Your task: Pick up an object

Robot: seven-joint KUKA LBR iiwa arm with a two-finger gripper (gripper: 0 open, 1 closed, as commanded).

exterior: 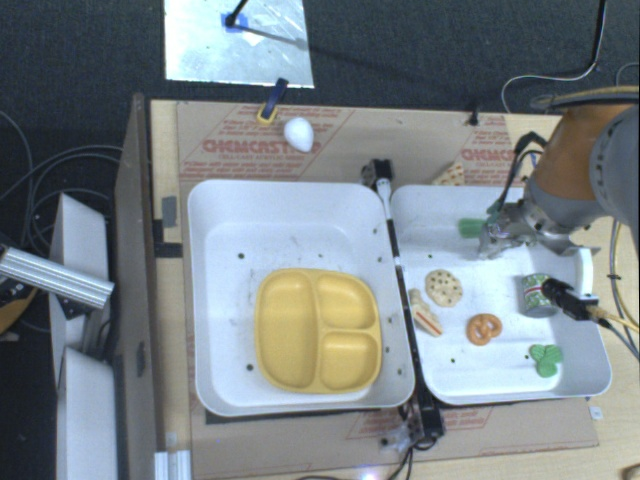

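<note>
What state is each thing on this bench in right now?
Yellow tray: flat in left bin, compartments empty.
Cookie: lying flat, right bin.
Pretzel: lying flat.
Can: tipped on its side.
Green piece: resting near bin corner.
Gripper: low over right bin.

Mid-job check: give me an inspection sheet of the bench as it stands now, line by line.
Surface: two shallow white bins, left bin and right bin, on brown printed cardboard.
Job's things: right bin holds round speckled cookie, orange pretzel, small hot dog, small can, green clover-shaped piece, green block.
Clutter: yellow divided plate in left bin; white egg on cardboard.
Grippers: gripper low over right bin's far side beside green block.
Cables: black cables left of bench.
Surroundings: silver sheet on dark carpet.
</note>
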